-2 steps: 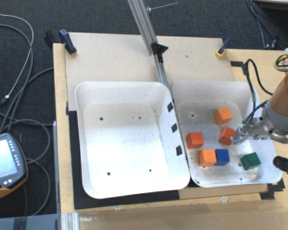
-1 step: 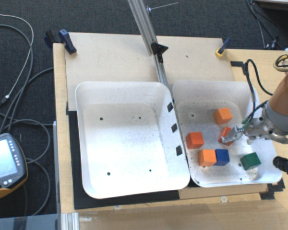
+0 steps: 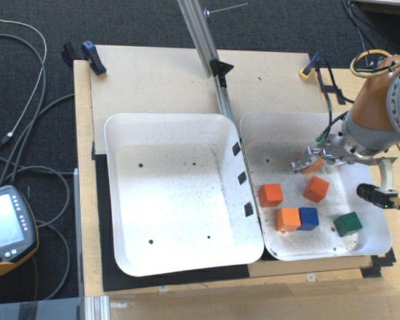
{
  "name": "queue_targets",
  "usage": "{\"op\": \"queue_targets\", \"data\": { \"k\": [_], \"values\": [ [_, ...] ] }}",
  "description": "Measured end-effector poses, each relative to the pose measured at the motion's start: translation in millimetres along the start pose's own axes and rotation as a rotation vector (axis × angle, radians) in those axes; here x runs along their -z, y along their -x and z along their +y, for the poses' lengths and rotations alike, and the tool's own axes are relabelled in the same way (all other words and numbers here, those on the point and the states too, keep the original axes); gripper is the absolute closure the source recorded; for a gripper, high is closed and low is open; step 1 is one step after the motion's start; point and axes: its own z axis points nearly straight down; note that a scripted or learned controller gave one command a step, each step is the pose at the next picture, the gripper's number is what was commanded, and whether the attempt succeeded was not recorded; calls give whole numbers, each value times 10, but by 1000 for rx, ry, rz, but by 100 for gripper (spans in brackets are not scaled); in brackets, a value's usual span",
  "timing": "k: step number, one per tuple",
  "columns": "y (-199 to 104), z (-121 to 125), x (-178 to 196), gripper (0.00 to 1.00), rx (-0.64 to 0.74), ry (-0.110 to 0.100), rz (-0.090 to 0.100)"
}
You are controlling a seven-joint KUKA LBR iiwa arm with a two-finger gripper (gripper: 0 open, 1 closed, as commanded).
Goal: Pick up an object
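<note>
- The end effector (image 3: 307, 160) sits low over the upper middle of the right bin (image 3: 280, 124), reached in from the right on the grey arm (image 3: 377, 115) with its orange band.
- Whether its fingers are wide, narrow or closed on anything cannot be told; the metal tip is small and blurred.
- A small orange piece (image 3: 313, 168) shows right at the tip, touching or just under it; whether it is gripped cannot be told.
- An orange-red block (image 3: 316, 189) lies just below and slightly right of the end effector, apart from it.
- A second orange-red block (image 3: 271, 195) lies below and to the left, near the bin's left wall.
- A lighter orange block (image 3: 288, 219) and a blue block (image 3: 308, 218) touch side by side, further toward the front edge.
- A green block (image 3: 348, 224) sits at the front right, well apart from the end effector.
- The left bin (image 3: 120, 139) stands beside it on the worktop (image 3: 153, 79).
</note>
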Motion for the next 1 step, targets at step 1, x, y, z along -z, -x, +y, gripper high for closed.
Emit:
{"op": "queue_targets", "data": {
  "k": [1],
  "values": [
    [-98, -339, 13, 0, -6, -8, 3]
  ]
}}
